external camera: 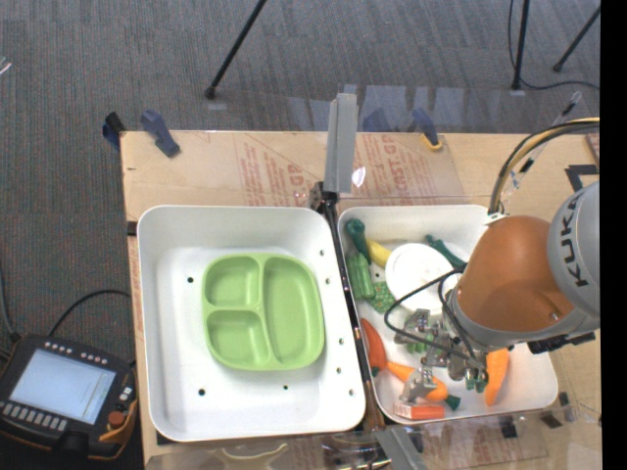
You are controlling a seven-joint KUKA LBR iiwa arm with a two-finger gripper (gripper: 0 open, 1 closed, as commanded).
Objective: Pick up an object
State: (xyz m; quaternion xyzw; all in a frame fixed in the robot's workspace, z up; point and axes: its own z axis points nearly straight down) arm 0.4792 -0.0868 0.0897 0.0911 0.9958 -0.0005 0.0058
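The right bin (509,213) holds a heap of toy foods. A white round plate (413,265) lies near its middle, with a yellow piece (379,254) and a bumpy green vegetable (363,282) to its left. An orange carrot (375,347) lies by the left wall, and another carrot (497,374) lies at the front right. A reddish piece (423,411) rests at the front wall. My gripper (431,368) is down among the front items, under the arm's orange band (509,277), just above a small orange piece (402,370). What sits directly under it is hidden.
The left bin (157,262) holds a light green divided plate (263,311). A grey post (341,145) stands behind the wall between the bins. A dark green piece (355,231) and another green piece (446,253) lie at the back of the right bin.
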